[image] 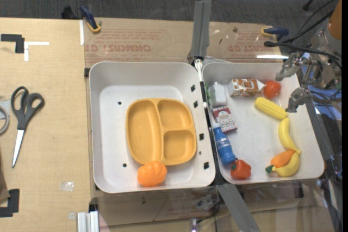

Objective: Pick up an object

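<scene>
My gripper (291,85) hangs over the right bin's (255,141) far right corner, its two fingers apart and nothing between them. Just left of it lie a red tomato (272,88) and a brown carton (244,87). A yellow corn cob (270,108) sits below the tomato. Further toward the front are a banana (286,136), a carrot (283,158) and a second banana (289,167). Along the bin's left wall lie a white box (218,94), a red-and-white packet (224,119), a blue bottle (223,145) and a red pepper (240,169).
The left bin (106,133) holds a yellow divided plate (161,131) and an orange fruit (151,174) at its front. Scissors (22,111) lie on the bench far left. Cables and the arm crowd the right edge beside the gripper.
</scene>
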`<state>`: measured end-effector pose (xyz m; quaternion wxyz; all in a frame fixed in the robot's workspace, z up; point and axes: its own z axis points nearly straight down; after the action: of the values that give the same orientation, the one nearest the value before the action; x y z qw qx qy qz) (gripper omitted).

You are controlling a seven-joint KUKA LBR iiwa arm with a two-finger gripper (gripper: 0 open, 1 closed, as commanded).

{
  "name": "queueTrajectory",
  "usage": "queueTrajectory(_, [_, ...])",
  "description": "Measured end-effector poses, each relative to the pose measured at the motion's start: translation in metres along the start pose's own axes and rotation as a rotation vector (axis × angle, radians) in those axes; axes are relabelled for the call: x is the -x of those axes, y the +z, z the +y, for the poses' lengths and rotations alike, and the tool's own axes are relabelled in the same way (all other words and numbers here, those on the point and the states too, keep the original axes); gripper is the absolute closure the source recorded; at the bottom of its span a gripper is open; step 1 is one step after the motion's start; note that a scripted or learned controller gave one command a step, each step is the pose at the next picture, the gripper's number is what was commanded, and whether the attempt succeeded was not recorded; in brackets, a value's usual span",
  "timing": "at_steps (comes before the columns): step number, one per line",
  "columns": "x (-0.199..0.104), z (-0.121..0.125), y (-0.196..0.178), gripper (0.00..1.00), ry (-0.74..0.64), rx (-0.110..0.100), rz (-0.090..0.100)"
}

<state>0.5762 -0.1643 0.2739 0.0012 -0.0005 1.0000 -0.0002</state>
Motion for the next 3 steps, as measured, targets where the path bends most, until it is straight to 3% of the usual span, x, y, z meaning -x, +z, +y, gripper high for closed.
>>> queueTrajectory(1, [-0.033,-0.022,0.156,0.00,-0.045,0.000,0.000])
queueTrajectory(2, [0.026,-0.013,0.180,0.00,0.066,-0.001,-0.004])
queueTrajectory(3, [-0.002,-0.058,0.179,0.00,0.054,-0.001,-0.004])
